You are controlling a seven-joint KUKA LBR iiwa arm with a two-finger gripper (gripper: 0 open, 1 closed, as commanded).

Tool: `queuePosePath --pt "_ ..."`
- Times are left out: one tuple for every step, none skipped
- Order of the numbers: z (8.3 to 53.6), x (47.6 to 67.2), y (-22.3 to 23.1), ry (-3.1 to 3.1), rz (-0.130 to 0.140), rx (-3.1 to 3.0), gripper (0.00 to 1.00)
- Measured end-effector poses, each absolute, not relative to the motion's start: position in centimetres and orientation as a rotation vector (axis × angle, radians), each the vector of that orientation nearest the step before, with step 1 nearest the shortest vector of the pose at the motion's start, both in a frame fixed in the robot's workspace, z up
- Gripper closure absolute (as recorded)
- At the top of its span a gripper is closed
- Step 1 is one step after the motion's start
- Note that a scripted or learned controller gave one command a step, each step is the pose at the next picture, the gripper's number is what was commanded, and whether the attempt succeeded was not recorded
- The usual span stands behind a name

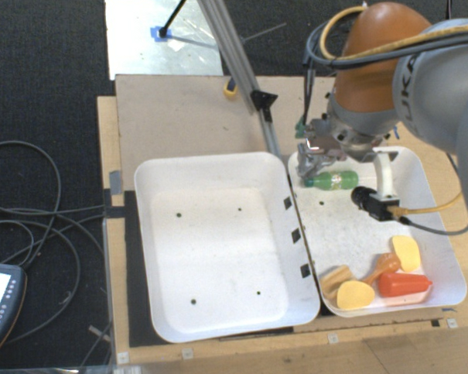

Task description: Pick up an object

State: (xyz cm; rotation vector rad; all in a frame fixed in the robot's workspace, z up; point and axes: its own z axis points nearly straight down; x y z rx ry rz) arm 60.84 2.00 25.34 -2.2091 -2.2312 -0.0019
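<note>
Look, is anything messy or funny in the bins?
Mostly tidy. The toy food is crowded into the near corner of the right bin, while a green bottle lies tipped on its side at the far end, just under the tool.

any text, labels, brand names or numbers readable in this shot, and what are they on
Dark lettering runs along the grey arm near the orange band: cut off and too blurred to read.
The green bottle under the gripper: no legible label.
The device at the left edge has a lit screen: nothing readable on it.
The bins and the toy foods carry no text.
</note>
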Motion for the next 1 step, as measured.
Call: queuePosePath --pt "25.25 59.79 6.87 -2.231 -0.002 -2.209 1.0"
